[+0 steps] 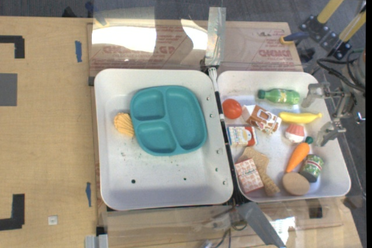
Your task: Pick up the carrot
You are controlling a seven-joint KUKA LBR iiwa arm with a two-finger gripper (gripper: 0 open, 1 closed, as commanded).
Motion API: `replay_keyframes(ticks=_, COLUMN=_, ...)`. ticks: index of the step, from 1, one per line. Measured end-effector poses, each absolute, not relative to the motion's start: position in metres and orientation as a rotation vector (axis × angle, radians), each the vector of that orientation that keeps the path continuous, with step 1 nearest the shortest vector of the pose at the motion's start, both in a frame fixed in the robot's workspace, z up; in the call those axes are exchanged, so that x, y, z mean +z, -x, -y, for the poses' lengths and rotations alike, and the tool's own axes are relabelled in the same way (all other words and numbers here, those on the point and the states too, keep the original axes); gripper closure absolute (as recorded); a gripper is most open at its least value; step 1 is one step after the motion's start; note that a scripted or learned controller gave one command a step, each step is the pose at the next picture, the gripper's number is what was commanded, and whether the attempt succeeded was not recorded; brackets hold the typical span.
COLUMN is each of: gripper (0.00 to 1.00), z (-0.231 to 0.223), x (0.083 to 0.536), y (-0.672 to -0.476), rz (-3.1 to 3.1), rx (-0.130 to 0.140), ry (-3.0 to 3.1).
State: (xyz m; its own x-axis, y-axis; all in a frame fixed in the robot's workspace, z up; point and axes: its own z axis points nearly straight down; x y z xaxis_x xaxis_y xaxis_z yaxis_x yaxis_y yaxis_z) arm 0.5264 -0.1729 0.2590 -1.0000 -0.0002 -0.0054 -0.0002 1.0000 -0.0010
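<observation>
There was the target, the small orange toy carrot (pixel 298 157), lying in the right-hand shallow white bin (pixel 343 183) near its right wall, slanted with its thick end up and to the right and its taper pointing down and left. The metal two-finger end effector (pixel 317 116) hung just above and to the right of it at the bin's right rim, its fingers spread wide with nothing held between them. It was crowded down there: a small green-labelled can (pixel 313 166) sat tight against the carrot's right flank, a brown oval potato-like piece (pixel 296 183) lay just below its tip, and a red-and-white rounded toy (pixel 295 133) sat just above its thick end, with a yellow toy banana (pixel 300 117) beyond that. The carrot looked like a light, rigid plastic play food, smooth and probably a bit slippery, and with that cone shape it would likely squirt out of a pinch taken near the narrow tip. The best hold, by my reading, was across the thicker upper half, fingers set square to the long axis, one dropping into the bare bin floor on the left side. The can on the right left little room for the other finger, so a nudge there seemed a real risk. Fragility looked like no worry at all.
</observation>
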Motion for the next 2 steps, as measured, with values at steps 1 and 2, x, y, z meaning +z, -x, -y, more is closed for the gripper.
replay_keyframes(ticks=1, gripper=0.0, z=0.161, x=0.113, y=-0.492, rz=-3.144, rx=0.004, ry=-0.172)
replay_keyframes(ticks=2, gripper=0.0, z=0.112, x=0.089, y=-0.536, rz=-3.125, rx=-0.001, ry=-0.192)
